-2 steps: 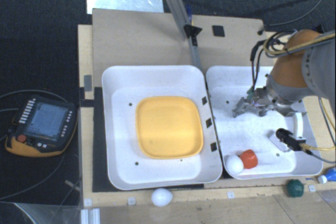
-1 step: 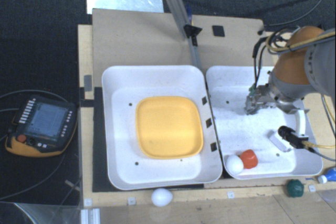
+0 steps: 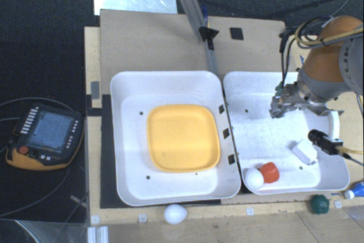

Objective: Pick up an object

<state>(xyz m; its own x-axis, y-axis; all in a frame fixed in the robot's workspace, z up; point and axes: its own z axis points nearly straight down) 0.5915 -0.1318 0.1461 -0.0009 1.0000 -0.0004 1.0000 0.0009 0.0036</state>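
Gripper [image 3: 277,108] sits over the upper middle of the right bin [image 3: 247,88], at the right of the frame, hanging from the grey arm [image 3: 330,74] with its orange band. Too small and dark to make out its fingers; cannot tell whether it is wide, narrow or holding anything.

Right bin, lower edge: a red object [image 3: 269,173] lies touching a white ball [image 3: 253,178] at the bin's lower left corner. A small white block [image 3: 305,152] lies tilted further right, near a black part of the arm's fittings. All three lie well apart from the gripper, lower in the frame.

Left bin [image 3: 128,122]: a yellow square plate [image 3: 183,138] lies flat in the middle.

Outside the bins, along the bottom of the frame: a white egg-shaped object [image 3: 175,214] on the bench just below the left bin, and a dark green ball [image 3: 319,204] below the right bin's lower right corner.

Far left, on dark floor: a handheld control pendant [image 3: 44,136] with a screen, cable trailing.
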